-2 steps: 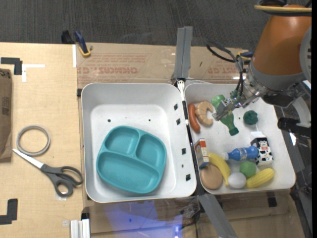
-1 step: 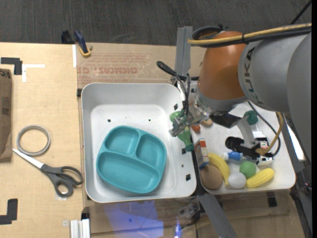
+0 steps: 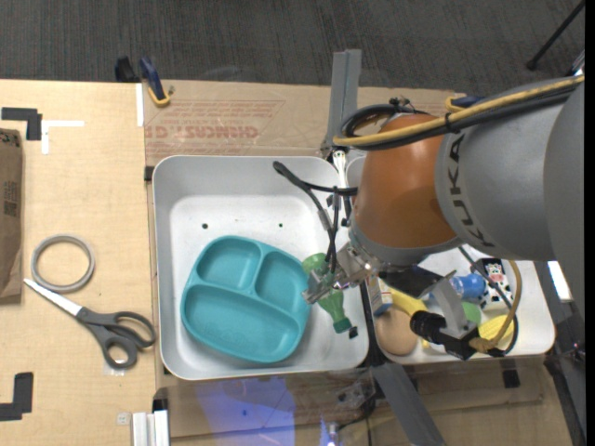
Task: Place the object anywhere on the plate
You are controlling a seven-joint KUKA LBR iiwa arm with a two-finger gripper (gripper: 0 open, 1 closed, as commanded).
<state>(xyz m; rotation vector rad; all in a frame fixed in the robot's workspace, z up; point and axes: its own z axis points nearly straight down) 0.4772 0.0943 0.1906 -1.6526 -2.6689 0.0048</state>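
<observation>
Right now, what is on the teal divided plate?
The teal plate shows bare compartments. A green object sits beside its right rim under the gripper; whether it overlaps the rim cannot be told.

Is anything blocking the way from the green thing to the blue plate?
Nothing visible is. The green object is at the robot's hand, right beside the plate's right edge in the left bin. No other object lies between them.

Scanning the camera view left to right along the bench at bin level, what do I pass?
Tape roll → scissors → teal divided plate in the left bin → green object beside the plate's right edge, at the claw → tan egg-shaped object → yellow item in the right bin.
</observation>
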